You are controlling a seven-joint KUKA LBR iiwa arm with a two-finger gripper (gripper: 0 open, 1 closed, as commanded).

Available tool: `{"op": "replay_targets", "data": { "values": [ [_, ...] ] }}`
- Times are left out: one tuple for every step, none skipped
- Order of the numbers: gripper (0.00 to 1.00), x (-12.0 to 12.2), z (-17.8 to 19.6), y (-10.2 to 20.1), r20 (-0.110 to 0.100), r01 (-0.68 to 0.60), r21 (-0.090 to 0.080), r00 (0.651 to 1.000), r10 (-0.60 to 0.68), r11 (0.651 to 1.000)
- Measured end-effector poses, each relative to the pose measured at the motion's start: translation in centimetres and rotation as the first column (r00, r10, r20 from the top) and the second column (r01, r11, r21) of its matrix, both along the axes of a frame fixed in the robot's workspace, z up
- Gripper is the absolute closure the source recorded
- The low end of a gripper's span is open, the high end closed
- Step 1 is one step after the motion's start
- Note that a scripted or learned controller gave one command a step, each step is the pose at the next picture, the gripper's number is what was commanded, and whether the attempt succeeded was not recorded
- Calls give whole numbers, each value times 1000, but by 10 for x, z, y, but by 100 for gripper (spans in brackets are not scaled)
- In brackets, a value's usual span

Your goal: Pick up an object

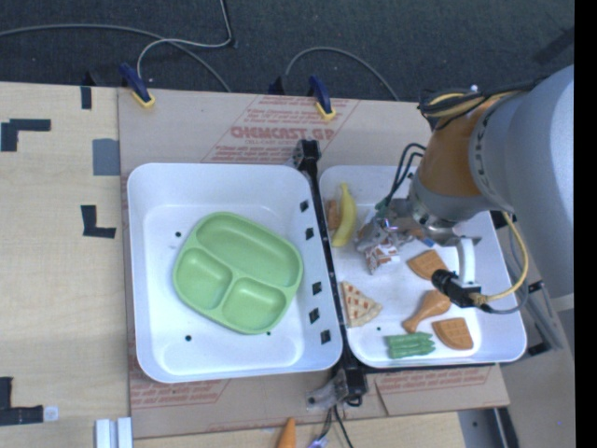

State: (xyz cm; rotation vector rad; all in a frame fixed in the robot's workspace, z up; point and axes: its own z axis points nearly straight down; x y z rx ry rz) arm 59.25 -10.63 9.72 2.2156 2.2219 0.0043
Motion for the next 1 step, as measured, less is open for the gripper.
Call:
{"op": "replay_targets", "data": {
  "values": [
    [100,-10,88,75,-4,0,1,1000,0,1000]
  ]
}}
